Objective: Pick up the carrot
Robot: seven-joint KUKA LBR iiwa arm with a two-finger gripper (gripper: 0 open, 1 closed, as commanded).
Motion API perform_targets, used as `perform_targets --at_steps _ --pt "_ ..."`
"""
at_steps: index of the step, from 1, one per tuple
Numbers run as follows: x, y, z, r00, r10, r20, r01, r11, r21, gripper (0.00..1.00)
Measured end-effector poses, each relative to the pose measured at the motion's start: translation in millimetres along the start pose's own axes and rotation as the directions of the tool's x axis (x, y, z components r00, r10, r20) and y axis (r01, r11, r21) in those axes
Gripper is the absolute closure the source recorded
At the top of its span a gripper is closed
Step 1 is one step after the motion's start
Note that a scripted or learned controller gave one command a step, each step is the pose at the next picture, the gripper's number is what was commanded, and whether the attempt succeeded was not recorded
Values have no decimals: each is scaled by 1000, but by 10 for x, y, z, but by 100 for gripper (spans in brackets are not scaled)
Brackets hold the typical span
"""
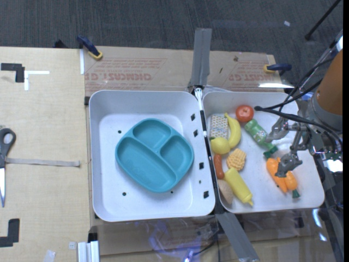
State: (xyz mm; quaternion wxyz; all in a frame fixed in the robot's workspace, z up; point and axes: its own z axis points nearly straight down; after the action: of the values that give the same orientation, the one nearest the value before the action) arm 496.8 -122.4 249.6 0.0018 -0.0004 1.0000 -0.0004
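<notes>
So I've got the two-finger metal gripper (284,165) down on the orange plastic carrot (282,177), well right of the yellow mustard bottle (240,185), fingers straddling it, not lifted yet I reckon.

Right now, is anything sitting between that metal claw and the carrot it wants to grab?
Nothing visible blocks it. The gripper is right over the carrot in the right bin, overlapping its upper part. The green bottle lies up and to the left, apart from the carrot.
</notes>
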Motion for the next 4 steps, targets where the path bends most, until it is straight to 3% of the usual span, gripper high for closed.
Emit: perform_targets --at_steps 1,2,3,4 --pt "-283 -416 897 993 -117 0 117 993 0 0" --pt "-295 -752 1570 1000 -5 0 5 1000 0 0" --pt "-323 -739 1465 1000 -10 5 10 1000 2 100" --pt "-323 -738 1465 1000 -9 5 9 1000 1 0"
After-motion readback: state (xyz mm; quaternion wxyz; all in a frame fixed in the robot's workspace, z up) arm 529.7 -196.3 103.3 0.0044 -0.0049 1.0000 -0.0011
